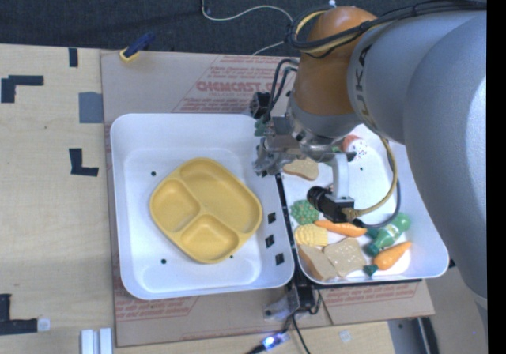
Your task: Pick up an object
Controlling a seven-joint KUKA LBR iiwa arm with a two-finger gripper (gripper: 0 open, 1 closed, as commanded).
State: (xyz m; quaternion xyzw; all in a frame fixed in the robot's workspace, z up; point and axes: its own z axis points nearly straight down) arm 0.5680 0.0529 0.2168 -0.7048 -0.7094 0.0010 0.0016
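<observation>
The arm (pixel 371 84) hangs over the right bin (pixel 431 254), right of centre, to reach the toy food (pixel 348 242); jaw state probably hidden, cannot tell.

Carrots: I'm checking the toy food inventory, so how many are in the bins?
2. One carrot lies across the middle of the right bin, beside the corn. The other carrot lies near that bin's front right corner. The arm covers part of the bin, so more may be hidden.
</observation>
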